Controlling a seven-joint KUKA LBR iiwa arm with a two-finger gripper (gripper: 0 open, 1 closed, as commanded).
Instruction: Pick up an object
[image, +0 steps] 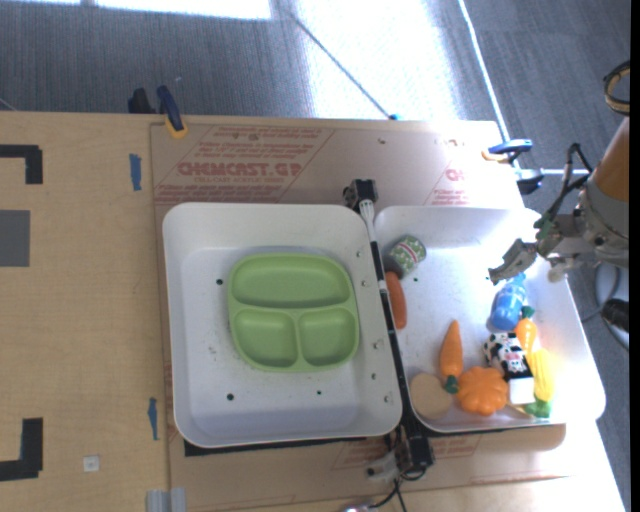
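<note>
Looking at the right side of the frame, the gripper (527, 258) sits over the upper right part of the right bin (455, 228), fingers spread apart with nothing between them, so it's released and holding nothing. No pick has happened yet by the look of it.

Key thing for the next move: the blue bottle (508, 304) lies just below and a touch left of the fingertips in the frame, near but not touching as far as I can tell. Its long axis runs roughly up-down in the picture, tilted a little, so I'd guess a short drop toward lower left gets the fingers around it. It's the nearest candidate by far.

Rest of the right bin is crowded. Below the bottle there's a small cow toy (503, 352), with a corn cob (541, 374) beside it along the right wall. A carrot (452, 350) stands above an orange pumpkin (481, 391), and a tan disc (431, 395) sits at the lower left corner. Up near the top left there's a green can (406, 254), and a reddish sausage (396, 300) lies along the divider wall.

The left bin (190, 300) holds one green tray (293, 311) with three compartments, nothing in them that I can see.

The cluster is tight, so bumping neighbours looks like a risk.
</note>
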